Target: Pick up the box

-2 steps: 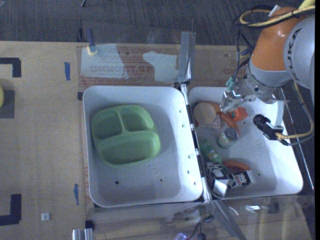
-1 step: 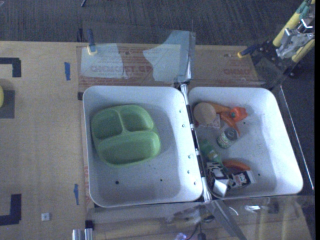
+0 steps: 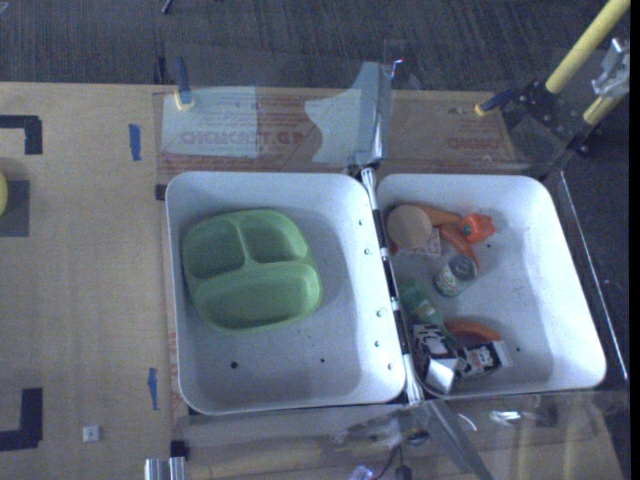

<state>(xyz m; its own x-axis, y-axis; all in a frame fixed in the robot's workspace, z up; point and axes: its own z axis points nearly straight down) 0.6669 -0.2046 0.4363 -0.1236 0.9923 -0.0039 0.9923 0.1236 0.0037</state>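
The box, small with black and white print, lies in the near left corner of the right bin, against the wall shared with the left bin. A second small carton with white, black and red print lies just right of it, touching or nearly touching it. An orange piece rests right behind them.
Further back in the right bin are a tan round object, an orange carrot-like toy, a small can and a green item. A green divided plate lies in the left bin. A yellow pole stands at the back right.
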